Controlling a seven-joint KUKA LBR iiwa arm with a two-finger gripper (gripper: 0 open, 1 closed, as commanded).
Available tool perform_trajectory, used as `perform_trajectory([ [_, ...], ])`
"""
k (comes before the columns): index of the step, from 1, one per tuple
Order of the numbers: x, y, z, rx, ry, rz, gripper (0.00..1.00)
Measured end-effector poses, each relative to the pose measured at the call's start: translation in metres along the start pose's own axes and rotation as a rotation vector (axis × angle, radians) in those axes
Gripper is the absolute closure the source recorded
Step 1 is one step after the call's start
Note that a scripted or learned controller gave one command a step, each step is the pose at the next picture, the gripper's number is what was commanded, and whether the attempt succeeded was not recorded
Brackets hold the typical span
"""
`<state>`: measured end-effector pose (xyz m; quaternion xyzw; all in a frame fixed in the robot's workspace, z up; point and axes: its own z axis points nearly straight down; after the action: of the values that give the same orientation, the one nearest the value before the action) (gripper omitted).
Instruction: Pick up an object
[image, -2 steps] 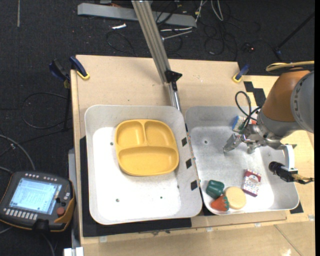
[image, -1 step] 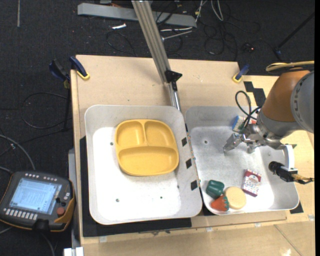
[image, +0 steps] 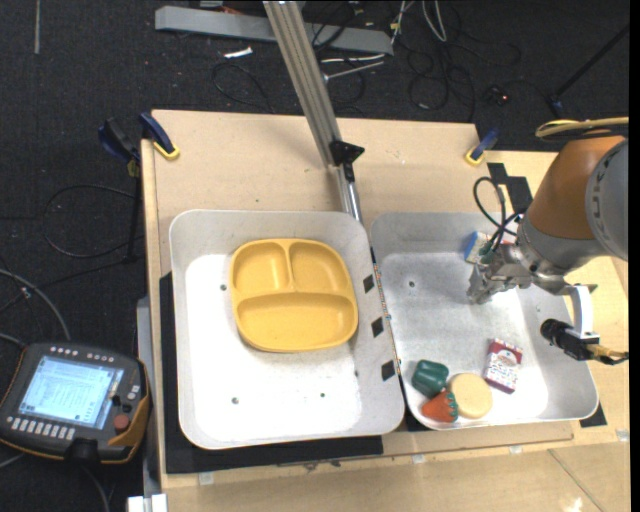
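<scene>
**Objects lie in the right bin, claw low above its floor**

Objects for picking sit grouped at the near edge of the right bin (image: 560, 400): a green piece (image: 430, 375), a red-orange piece (image: 440, 406) just beside and in front of it, a pale yellow round piece (image: 472, 396) touching the red-orange one on its right, and a small red-and-white packet (image: 503, 365) a little further right and apart from the rest. All four rest on the bin's white floor.

The arm (image: 580, 200) comes in from the right, its orange band over the bin's far right corner. The claw (image: 485, 290) points down into the upper middle of the right bin, well apart from the group of objects near the front edge. Nothing shows between its fingers, and whether they are apart or together I cannot tell; the tips are too small and blurred. A small blue and green patch (image: 472, 243) shows just beside the wrist, too unclear to name.

The left bin (image: 200, 330) holds a yellow divided plate (image: 294, 295), lying flat in its upper middle, with three compartments.

Both bins sit side by side on the tan surface (image: 250, 160). A metal pole (image: 310, 80) slants across the far side. A pendant (image: 70, 400) with a lit screen lies on the floor to the left.
</scene>
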<state>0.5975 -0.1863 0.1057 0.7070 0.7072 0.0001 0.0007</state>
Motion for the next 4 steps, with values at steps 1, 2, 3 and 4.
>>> perform_trajectory([
  [1,0.001,0.002,-0.043,-0.004,0.000,-0.002,1.00],
  [2,0.006,0.012,-0.099,-0.006,-0.001,-0.004,1.00],
  [3,0.011,0.009,-0.144,-0.005,-0.001,-0.003,1.00],
  [4,0.069,0.021,-0.150,-0.002,0.002,-0.008,1.00],
])
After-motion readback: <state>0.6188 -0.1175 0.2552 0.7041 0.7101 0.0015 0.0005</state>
